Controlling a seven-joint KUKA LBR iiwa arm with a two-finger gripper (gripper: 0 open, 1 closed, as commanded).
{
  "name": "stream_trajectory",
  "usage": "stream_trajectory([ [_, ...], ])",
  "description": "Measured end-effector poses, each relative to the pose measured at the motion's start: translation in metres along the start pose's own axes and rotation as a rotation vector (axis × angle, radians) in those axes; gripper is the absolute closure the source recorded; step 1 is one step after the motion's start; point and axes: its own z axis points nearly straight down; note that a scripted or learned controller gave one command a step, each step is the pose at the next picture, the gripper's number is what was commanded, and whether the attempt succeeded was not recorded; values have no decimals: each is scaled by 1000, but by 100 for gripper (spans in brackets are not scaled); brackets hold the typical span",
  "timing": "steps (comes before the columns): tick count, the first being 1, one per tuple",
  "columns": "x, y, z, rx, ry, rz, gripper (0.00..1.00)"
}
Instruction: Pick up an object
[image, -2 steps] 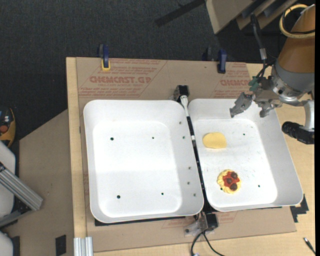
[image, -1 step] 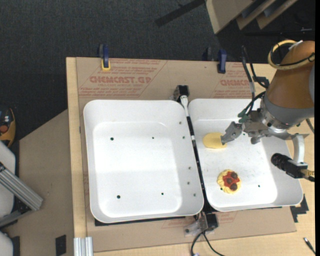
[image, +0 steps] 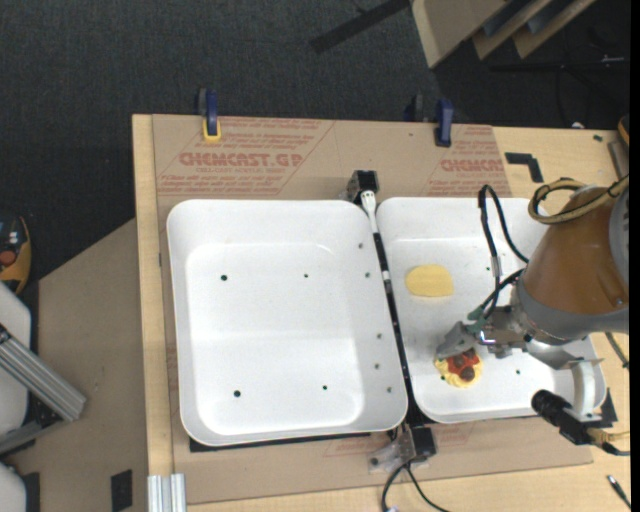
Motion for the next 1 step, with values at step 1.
stream_trajectory([
  [1,76,5,-96,-23,-3,-13,0],
])
